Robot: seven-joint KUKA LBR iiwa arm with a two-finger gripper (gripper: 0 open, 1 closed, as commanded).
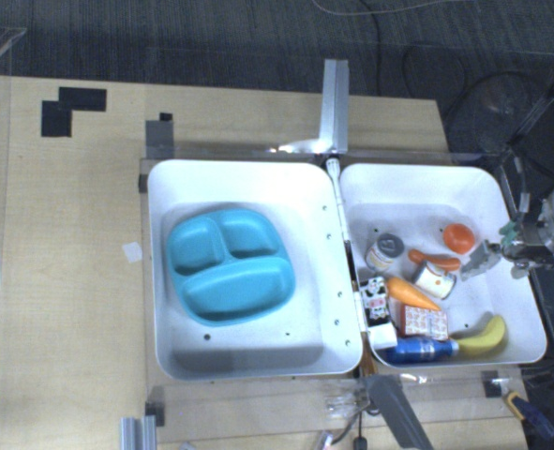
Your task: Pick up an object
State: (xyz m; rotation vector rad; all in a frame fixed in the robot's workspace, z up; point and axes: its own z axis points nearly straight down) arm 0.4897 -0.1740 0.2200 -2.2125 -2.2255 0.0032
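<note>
The right bin (pixel 426 190) holds several objects. Among them are an orange-red ball (pixel 459 238), a small round can (pixel 386 248), a carrot (pixel 413 294), a white cup on its side (pixel 437 279), a banana (pixel 484 336), a blue bottle (pixel 417 350), a red patterned box (pixel 425 322) and a small black-and-white carton (pixel 375 298). My gripper (pixel 500 264) hangs over the bin's right side, just right of the ball and the cup. It is open, with nothing between its fingers.
In the left bin (pixel 248 181) lies a blue divided plate (pixel 230 262). A metal post (pixel 336 101) rises behind the seam between the bins. Cables and dark gear sit beyond the right bin's edge.
</note>
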